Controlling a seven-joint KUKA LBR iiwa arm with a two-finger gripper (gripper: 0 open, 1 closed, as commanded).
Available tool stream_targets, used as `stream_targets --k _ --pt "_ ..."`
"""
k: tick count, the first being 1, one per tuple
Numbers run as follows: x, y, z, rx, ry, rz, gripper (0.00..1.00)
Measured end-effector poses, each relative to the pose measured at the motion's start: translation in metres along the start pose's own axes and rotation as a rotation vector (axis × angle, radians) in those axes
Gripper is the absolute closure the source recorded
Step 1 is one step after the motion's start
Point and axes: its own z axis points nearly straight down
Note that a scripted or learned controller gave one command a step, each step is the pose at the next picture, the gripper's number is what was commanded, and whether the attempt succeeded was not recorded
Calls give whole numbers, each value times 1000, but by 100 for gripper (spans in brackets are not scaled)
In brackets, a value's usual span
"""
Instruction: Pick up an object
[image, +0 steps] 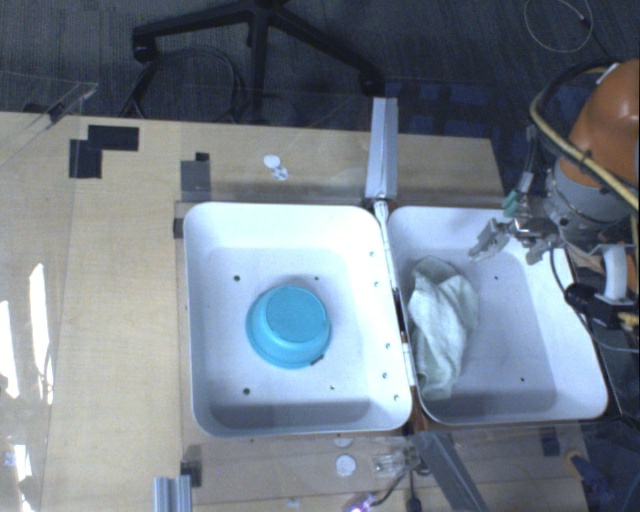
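A blue bowl (290, 325) sits upside down in the middle of the left bin (215, 260). A crumpled white cloth (441, 318) lies along the left side of the right bin (530, 330), against the divider. My gripper (510, 235) hangs over the far part of the right bin, up and to the right of the cloth and apart from it. Its fingers (487, 243) stand spread, with nothing between them.
A metal bar (381, 150) runs back from the joint between the two bins. Black tape marks (100, 147) lie on the wooden bench at far left. The arm's orange band (605, 110) and cables (600, 290) crowd the right edge.
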Motion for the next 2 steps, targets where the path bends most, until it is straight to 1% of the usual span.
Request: stream_targets --k 1,2 --pt "29 -19 123 -2 0 -606 0" --pt "19 10 141 -16 -4 -490 0"
